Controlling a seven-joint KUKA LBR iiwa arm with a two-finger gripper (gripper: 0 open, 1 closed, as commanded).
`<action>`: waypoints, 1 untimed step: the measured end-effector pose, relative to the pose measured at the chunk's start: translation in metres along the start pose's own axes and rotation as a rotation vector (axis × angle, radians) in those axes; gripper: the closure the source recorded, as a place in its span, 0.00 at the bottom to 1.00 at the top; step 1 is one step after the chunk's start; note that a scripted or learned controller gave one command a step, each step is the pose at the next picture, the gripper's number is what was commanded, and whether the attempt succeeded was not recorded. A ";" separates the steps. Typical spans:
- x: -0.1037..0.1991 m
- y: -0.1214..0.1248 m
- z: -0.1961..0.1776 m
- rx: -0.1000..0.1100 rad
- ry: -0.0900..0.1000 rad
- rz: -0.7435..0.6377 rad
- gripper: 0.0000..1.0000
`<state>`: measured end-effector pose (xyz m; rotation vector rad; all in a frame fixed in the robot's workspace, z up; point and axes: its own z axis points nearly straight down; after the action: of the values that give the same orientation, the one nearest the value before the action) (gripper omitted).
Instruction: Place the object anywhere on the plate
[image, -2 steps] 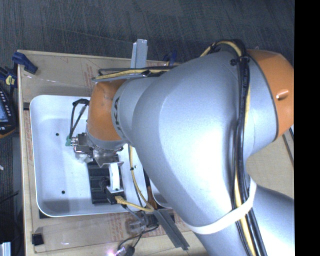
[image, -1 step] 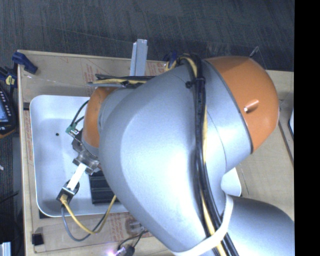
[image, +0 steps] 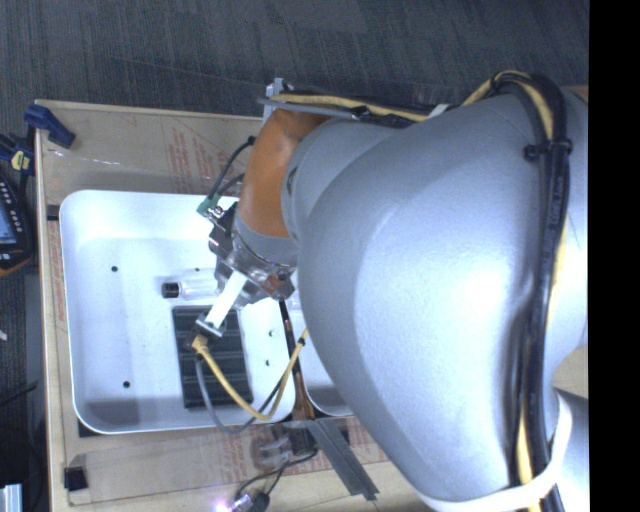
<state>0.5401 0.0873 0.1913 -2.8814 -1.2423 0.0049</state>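
Camera view shows a small clear plastic bottle with a black cap (image: 188, 289) lying on its side on the floor of the shallow white bin (image: 75, 330) at the view's left. It lies just above the upper edge of a black ribbed rectangular slab (image: 205, 365) in the same bin. The 1 gripper (image: 248, 268) hangs just right of the bottle; whether it is spread or pressed together, I cannot tell.

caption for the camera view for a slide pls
Grey, orange-banded robot arm reaches over a shallow white bin holding a dark ribbed rectangular plate.
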 end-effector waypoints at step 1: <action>0.057 0.027 0.081 -0.007 0.012 0.039 1.00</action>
<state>0.5986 0.1108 0.1105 -2.9070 -1.1859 -0.0159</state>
